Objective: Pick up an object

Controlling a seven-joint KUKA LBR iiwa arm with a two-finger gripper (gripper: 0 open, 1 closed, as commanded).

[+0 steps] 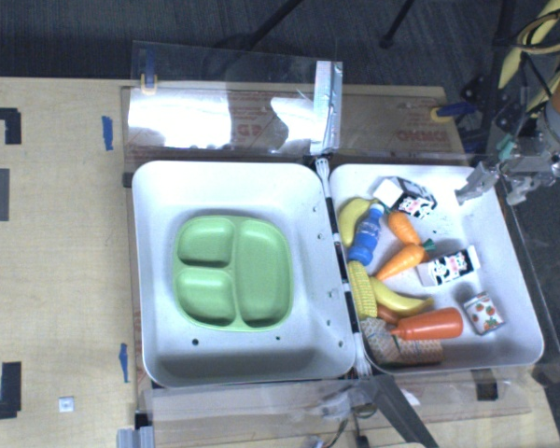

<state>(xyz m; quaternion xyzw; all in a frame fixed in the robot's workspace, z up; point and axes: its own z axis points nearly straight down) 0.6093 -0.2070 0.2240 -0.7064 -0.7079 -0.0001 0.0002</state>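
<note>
Nothing is picked yet: the gripper [504, 177], jaws apart and empty, hangs at the right bin's [527, 329] rim, the carrots [403, 243] below-left of it

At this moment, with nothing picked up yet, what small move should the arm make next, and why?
Probably swing the pincer inward and down over the right bin. It sits at that bin's upper right rim, apart from the toys, which lie piled toward the bin's left and middle. The small box lies apart from the pile, so it looks like the easiest thing to aim for.
</note>
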